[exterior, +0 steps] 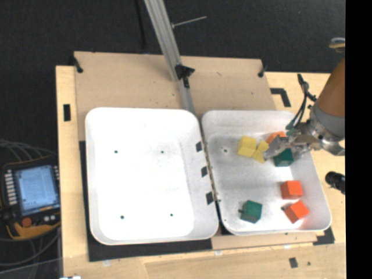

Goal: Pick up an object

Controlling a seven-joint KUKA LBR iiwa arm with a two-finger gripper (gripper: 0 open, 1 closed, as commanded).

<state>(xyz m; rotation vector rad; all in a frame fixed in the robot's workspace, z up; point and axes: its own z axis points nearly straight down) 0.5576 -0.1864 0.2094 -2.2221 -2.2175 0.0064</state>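
Note:
The right bin holds several blocks. Two yellow blocks lie together near its middle top. A green block sits low in the bin, and two orange blocks sit at the lower right. My gripper reaches in from the right and hovers low over a dark green block, with a small orange block just behind it. The fingers blur into the blocks.
The left bin lies beside the right one. A metal pole slants up from the bins' back edge. A tablet-like pendant rests at the far left, off the bench.

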